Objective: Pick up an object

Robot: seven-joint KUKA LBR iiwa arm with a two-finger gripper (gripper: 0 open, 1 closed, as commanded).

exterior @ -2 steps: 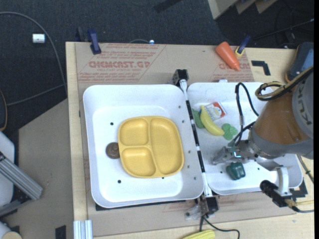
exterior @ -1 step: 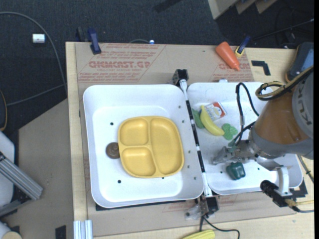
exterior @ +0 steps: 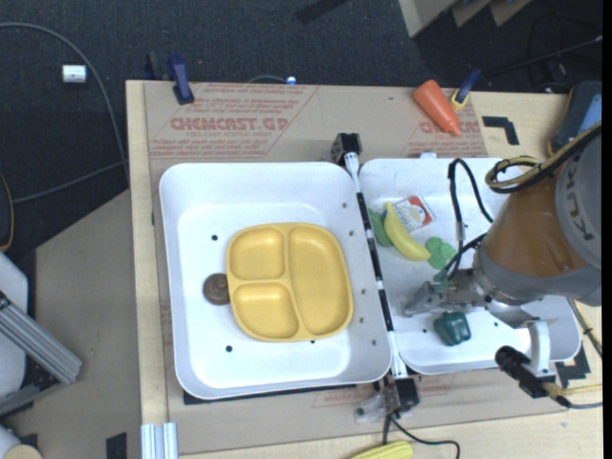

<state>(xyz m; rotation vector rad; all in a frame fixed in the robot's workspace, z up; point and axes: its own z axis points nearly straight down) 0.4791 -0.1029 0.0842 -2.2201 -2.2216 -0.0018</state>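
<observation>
1. The gripper point(exterior: 430, 299) sits low in the right bin point(exterior: 535, 363); whether it is parted or closed, I cannot tell.
2. A dark green object point(exterior: 452, 328) lies just beside it at five o'clock, compact, no clear long axis.
3. At twelve o'clock lie a banana point(exterior: 403, 237), green piece point(exterior: 441, 252) and carton point(exterior: 413, 213).
4. At nine o'clock, across the bin wall, the left bin point(exterior: 191, 285) holds a yellow divided plate point(exterior: 287, 282) on the tabletop point(exterior: 239, 118).

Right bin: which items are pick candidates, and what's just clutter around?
Pick candidates, right bin:
banana
small carton
light green piece
dark green object, nearest the gripper

Lying about:
yellow divided plate, left bin
brown disc
orange carrot on bench
</observation>
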